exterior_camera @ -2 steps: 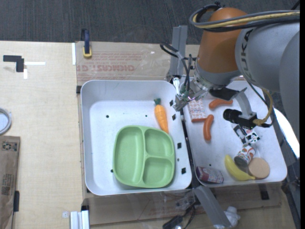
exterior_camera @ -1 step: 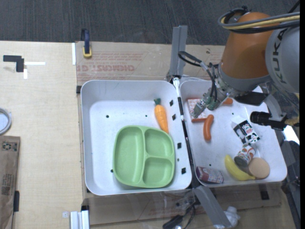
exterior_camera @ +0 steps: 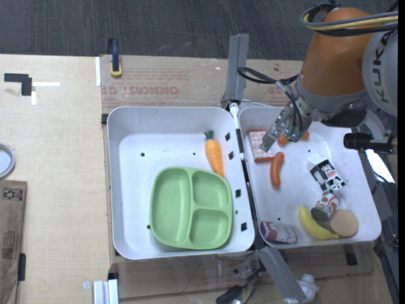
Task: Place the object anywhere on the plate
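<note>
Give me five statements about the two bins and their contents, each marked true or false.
1. The green three-compartment plate lies in the left white bin. True.
2. The orange toy carrot rests on the plate. False: it lies on the bin floor beside the plate's far edge.
3. The yellow toy banana is in the right white bin. True.
4. The red toy sausage lies in the left bin. False: it is in the right bin.
5. The gripper is above the right bin's far end. True.
</note>
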You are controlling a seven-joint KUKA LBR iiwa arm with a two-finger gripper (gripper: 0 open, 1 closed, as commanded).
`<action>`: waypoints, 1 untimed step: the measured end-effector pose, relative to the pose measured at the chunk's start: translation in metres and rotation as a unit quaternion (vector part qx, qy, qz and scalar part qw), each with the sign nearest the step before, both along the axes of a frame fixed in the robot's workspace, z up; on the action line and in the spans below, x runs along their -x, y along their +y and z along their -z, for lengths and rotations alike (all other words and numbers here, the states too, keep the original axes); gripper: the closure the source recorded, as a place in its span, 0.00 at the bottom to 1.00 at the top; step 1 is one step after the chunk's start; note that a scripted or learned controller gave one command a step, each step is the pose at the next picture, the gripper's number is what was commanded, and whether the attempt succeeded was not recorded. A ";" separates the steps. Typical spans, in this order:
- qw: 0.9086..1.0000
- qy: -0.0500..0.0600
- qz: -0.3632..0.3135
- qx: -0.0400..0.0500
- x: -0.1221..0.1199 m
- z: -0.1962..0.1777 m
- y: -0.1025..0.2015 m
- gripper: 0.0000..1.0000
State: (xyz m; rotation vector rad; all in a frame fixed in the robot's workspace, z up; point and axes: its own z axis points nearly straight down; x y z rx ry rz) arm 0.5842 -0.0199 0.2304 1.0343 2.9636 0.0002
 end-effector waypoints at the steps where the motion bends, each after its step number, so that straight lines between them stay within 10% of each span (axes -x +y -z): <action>1: 0.994 0.002 -0.112 0.000 0.030 0.039 0.094 1.00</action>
